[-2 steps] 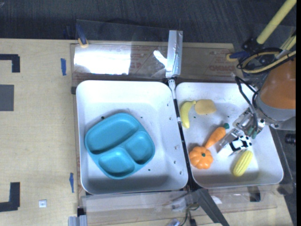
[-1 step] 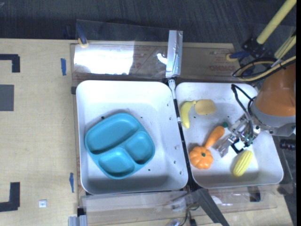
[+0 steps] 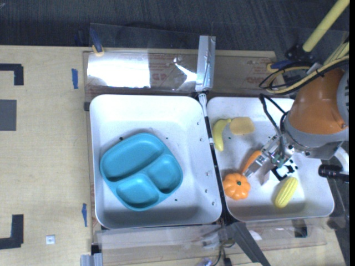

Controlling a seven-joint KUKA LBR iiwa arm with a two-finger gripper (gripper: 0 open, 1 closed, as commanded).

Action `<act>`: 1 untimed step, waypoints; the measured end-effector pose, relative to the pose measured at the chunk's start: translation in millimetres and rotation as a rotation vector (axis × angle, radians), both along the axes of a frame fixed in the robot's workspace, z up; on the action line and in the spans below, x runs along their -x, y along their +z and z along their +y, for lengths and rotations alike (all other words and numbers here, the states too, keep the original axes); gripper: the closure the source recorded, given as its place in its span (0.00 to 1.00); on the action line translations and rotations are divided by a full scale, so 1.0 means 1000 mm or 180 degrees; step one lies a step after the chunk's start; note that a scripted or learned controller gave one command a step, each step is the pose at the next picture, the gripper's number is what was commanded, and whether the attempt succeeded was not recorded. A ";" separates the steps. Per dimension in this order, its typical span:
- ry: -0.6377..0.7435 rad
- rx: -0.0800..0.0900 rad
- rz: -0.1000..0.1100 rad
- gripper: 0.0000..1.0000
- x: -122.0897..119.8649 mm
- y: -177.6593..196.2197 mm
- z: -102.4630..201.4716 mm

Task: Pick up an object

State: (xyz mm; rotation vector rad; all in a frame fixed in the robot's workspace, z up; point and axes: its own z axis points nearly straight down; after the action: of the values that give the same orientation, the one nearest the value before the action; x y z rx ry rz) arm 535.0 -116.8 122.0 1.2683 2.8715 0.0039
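Observation:
In the right bin (image 3: 316, 206), my gripper (image 3: 257, 165) reaches down and to the left from the orange-banded wrist (image 3: 313, 112). Its tip lies against an orange carrot (image 3: 252, 159) and just above and right of a small orange pumpkin (image 3: 236, 186). Whether the carrot sits between the jaws is hidden by the gripper body. A yellow corn cob (image 3: 285, 192) lies below and to the right of the gripper. A yellow-green banana (image 3: 219, 133) and a pale yellow rounded piece (image 3: 242, 126) rest near the bin's top left corner.
The left bin (image 3: 111, 112) holds a blue divided plate (image 3: 141, 170). A raised rim (image 3: 209, 148) separates the two bins. Cables (image 3: 280, 71) and a yellow rod (image 3: 330, 18) run at the upper right behind the arm.

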 end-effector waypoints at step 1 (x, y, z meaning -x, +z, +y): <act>-0.1083 -0.0006 -0.0043 0.00 -0.031 -0.028 0.002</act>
State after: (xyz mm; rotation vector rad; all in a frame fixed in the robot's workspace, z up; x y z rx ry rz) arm 566.3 -114.6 94.3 1.7294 2.6054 0.0143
